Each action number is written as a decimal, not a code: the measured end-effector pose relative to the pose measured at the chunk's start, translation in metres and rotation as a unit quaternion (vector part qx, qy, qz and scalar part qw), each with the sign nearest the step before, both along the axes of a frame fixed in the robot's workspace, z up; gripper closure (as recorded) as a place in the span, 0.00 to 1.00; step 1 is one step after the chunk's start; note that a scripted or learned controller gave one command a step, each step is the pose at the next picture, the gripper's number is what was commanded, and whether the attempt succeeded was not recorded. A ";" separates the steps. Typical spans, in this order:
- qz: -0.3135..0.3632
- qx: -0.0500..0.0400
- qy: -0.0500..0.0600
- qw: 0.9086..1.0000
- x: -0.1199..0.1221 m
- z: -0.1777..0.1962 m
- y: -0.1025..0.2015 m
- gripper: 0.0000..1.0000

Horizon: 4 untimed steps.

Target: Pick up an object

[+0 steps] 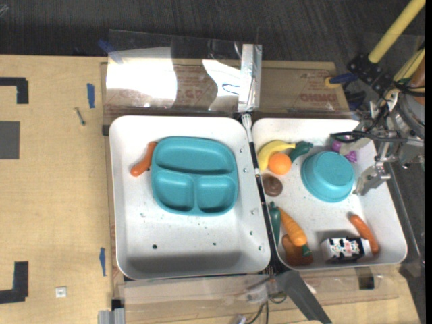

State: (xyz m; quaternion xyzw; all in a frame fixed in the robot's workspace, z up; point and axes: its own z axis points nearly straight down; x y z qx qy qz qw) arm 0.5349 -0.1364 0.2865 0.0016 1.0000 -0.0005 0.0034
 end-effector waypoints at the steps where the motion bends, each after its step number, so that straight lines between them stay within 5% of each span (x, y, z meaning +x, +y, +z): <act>1: -0.024 0.001 0.004 1.000 -0.035 -0.108 -0.021 0.00; 2: 0.042 0.001 -0.002 0.999 -0.050 -0.172 -0.066 0.00; 3: 0.239 -0.004 -0.005 0.971 -0.024 -0.172 -0.085 0.00; 4: 0.268 -0.017 -0.016 0.963 -0.020 -0.176 0.007 0.00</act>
